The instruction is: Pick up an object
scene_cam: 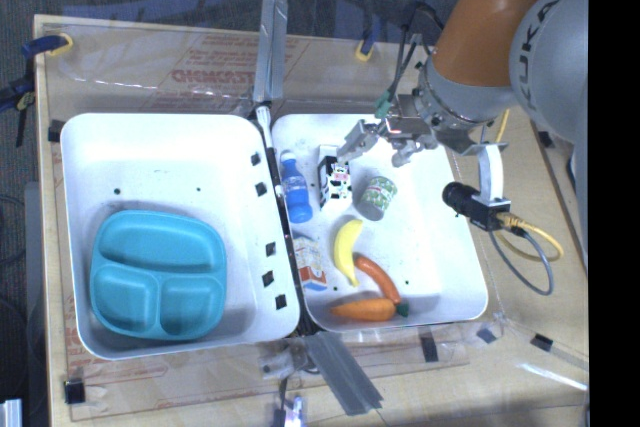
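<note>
Gripper poised over a crowded right bin

Gripper [372, 143] hangs above the far part of the right bin [455, 260], its jaws spread wide with nothing between them. Just below sit a grey-green cup [376, 196] and a black-and-white toy [337, 180]; a blue bottle [296, 195] lies left by the divider. Nearer lie a banana [346, 250], a sausage [378, 277] and a carrot [365, 310]. The left bin [150, 150] bears a blue tray [158, 272]. The cup looks the handiest target: the arm should centre the jaws over it, clear of the toy, descend straight, and close only once both fingers flank it.
</note>
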Controlling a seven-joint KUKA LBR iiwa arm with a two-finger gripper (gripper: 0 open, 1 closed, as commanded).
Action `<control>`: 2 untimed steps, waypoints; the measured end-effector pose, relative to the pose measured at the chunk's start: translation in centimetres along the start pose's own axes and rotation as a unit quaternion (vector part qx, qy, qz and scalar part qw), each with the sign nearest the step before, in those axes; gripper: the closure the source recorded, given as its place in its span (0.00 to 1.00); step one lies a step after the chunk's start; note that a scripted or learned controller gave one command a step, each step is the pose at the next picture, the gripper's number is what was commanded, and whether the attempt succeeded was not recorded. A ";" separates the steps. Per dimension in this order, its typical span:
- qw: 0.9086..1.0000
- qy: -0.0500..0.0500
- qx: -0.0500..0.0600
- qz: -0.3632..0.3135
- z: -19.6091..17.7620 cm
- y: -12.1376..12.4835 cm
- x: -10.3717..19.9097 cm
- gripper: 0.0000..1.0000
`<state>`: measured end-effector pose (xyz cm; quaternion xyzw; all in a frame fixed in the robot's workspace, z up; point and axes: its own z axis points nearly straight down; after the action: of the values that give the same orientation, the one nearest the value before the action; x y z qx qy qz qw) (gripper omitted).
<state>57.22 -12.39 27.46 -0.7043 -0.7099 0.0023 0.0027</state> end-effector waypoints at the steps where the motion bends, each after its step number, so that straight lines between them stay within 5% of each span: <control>1: 0.998 0.000 -0.001 -0.065 10.4 -3.5 -5.8 0.00; 2: 0.998 0.000 -0.002 -0.068 18.5 -6.1 -4.7 0.00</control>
<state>51.02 -17.16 9.02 -0.6543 -0.7563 0.0005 0.0015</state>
